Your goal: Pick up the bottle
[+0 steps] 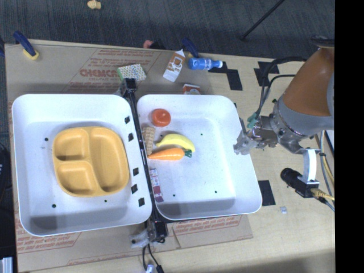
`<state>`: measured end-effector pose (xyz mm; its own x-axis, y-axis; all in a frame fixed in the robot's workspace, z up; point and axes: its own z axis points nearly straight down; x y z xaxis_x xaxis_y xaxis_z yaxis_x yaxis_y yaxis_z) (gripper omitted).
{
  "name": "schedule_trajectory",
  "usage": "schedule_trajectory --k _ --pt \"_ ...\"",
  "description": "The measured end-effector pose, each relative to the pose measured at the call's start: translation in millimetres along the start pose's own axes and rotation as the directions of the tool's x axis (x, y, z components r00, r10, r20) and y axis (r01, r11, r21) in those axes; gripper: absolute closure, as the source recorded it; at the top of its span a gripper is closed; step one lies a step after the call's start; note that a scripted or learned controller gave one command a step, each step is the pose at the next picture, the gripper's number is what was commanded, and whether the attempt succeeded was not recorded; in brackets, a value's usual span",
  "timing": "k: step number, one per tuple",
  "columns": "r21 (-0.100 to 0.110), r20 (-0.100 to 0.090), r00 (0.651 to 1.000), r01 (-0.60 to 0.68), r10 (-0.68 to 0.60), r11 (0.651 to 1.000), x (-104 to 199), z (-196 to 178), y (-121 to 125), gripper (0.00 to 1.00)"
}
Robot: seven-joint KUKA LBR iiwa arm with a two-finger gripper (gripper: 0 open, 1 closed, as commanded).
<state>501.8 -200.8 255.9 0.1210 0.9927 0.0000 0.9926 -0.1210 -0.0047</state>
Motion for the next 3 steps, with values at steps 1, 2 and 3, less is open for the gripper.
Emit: schedule_trajectory --k 1,2,3 --pt "-0.001 -0.001 0.991 0.137 -0.137 0.991 -8 40 -25 1.00" --pt "0.000 -0.001 0.980 0.197 -0.197 0.980 37 51 -30 1.00" --pt "-0.003 0.001 0.996 0.091 -0.091 0.996 45 34 -31 1.00"
